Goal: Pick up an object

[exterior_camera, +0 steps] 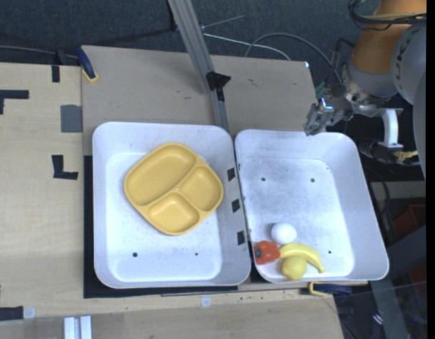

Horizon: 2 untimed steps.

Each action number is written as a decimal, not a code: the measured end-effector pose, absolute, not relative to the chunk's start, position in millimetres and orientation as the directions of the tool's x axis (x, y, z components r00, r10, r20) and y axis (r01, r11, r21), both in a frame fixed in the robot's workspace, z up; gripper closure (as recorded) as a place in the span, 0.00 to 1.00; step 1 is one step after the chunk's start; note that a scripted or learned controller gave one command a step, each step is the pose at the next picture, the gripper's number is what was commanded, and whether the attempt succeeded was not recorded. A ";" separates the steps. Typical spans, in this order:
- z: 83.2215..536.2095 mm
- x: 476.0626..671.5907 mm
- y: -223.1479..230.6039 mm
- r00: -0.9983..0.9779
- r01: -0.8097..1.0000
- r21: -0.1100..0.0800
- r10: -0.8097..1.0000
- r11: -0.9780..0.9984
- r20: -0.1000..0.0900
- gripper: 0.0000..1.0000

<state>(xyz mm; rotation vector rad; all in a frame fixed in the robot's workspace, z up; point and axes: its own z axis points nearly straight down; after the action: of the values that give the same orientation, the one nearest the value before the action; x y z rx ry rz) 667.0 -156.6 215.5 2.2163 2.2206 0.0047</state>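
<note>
1. Four small candidates for the pick, clustered in the near corner of the right bin (344,189): white ball (283,232), red tomato-like piece (266,251), banana (306,253), yellow lemon-like fruit (294,268).
2. Packed touching or just beside one another against the bin wall, probably because of the sloped sides; awkward for a clean two-finger approach.
3. Yellow three-compartment plate (174,188) lying flat in the left bin (108,210), well apart from the cluster.
4. Gripper (318,121) poised over the far rim of the right bin, well apart from the fruit; nothing between its fingers, spread impossible to tell.
5. Pick judged not yet begun.
</note>
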 end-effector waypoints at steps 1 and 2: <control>217.4 665.3 -93.4 -0.007 1.000 -0.001 1.000 0.007 0.002 1.00; 208.4 657.6 -37.0 -0.007 1.000 -0.002 1.000 0.007 0.001 1.00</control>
<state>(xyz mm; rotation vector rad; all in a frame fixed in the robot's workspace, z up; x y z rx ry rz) 657.6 -37.0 208.4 2.2159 2.2306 -0.0008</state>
